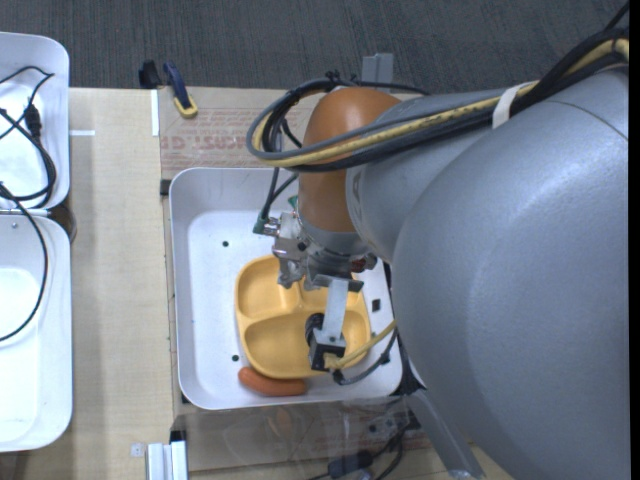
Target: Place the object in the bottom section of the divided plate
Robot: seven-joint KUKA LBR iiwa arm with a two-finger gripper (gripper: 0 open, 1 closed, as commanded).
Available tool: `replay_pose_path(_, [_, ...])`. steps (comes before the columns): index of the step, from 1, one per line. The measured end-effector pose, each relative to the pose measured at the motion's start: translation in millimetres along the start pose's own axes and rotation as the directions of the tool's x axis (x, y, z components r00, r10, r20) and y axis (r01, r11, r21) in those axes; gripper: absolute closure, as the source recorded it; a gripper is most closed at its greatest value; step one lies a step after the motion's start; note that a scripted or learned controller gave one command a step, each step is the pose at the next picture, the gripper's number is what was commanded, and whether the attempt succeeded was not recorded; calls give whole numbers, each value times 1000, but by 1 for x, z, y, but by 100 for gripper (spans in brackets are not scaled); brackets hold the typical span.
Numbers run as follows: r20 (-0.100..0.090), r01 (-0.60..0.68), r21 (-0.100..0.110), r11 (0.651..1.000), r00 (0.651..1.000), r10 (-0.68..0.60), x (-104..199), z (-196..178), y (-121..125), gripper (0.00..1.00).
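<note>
While hand (300, 266) hangs over plate (258, 303), sausage (272, 382) lies outside; apart.

A blue-handled clamp (178, 90) lies at the bench's (110, 268) far edge. A black cable (30, 118) loops in the left white bin (50, 368).

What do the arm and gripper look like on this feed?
The arm is a bulky, smooth, rounded grey casing, with a glossy orange band above the wrist. A bundle of black and yellow cables runs along it and loops beside the band, bound by a white tie. The gripper is silver-grey metal.
</note>
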State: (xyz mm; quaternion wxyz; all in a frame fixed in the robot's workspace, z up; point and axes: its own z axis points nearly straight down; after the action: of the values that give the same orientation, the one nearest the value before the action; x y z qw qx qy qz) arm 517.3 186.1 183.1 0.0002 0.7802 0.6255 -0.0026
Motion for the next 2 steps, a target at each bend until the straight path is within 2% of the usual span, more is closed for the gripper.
replay_pose_path(1, [1,0,0,1000,1000,0,0,0,0,0])
replay_pose_path(2, [1,0,0,1000,1000,0,0,0,0,0])
